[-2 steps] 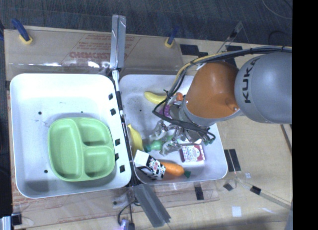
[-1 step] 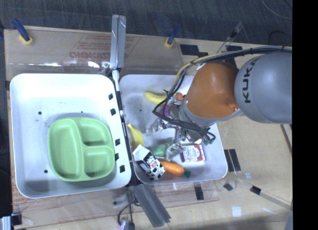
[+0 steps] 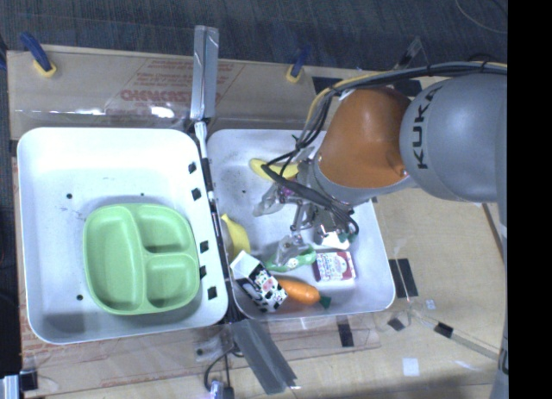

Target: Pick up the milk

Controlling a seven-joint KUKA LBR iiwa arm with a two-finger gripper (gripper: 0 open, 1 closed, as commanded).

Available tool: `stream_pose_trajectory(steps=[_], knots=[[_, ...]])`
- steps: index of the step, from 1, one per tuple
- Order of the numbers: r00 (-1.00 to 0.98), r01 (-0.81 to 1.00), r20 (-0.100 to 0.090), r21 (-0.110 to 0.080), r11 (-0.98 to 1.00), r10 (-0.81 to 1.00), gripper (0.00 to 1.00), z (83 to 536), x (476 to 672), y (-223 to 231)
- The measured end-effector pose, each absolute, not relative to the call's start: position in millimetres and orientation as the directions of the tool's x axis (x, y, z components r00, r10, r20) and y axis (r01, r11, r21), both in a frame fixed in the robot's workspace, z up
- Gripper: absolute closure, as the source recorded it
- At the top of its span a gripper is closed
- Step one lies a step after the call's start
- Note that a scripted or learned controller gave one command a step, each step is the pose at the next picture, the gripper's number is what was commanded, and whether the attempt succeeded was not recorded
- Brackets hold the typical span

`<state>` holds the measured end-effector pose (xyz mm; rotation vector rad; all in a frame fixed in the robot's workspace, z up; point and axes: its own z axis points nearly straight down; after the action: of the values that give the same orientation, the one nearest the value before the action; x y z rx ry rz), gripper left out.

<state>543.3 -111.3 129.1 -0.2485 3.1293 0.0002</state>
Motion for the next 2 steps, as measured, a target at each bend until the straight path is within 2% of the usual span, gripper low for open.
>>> stream_pose_trajectory(steps=[1,2], knots=[[-0.992,-0.126,0.0,0.0,0.992,-0.126,0.0,159.2,497.9,-104.4],[-0.997,0.078,-0.001,0.0,0.997,0.078,0.0,195.3,532.9,-41.4]])
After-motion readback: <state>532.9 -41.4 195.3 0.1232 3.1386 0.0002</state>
